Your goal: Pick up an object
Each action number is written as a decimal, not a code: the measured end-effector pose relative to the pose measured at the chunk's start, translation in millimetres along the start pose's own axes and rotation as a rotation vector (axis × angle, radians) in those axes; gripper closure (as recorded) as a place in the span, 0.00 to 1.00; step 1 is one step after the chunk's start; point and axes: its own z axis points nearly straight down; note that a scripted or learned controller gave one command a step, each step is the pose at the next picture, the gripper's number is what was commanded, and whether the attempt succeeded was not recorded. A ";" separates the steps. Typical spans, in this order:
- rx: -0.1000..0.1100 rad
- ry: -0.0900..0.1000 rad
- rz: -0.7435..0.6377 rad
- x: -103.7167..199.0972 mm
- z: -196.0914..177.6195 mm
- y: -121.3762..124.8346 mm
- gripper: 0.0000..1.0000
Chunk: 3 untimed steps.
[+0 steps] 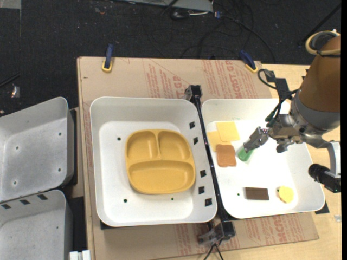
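Note:
The right bin (303, 202) holds several small items. A small green object (244, 156) lies near its middle, and my gripper (252, 145) slants down from the right with its tip right over that object, hiding part of it. Left of the green object lies a brown slab (225, 156), with a pale yellow square slice (227, 130) behind it. A dark brown bar (256, 193) and a small yellow lump (286, 194) lie near the front wall. I cannot see whether the green object is gripped.
The left bin (108, 199) holds a yellow divided plate (160, 161). A black divider (205, 150) runs between the bins. The arm's grey and orange body (320, 96) overhangs the right bin's right side. Folded white panels (32, 150) lie off the bench at left.

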 end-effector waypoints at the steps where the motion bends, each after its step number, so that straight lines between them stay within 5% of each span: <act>1: -0.011 -0.001 -0.002 0.2 -5.5 1.7 0.00; 3: -0.007 -0.001 0.000 -1.0 81.0 2.5 0.00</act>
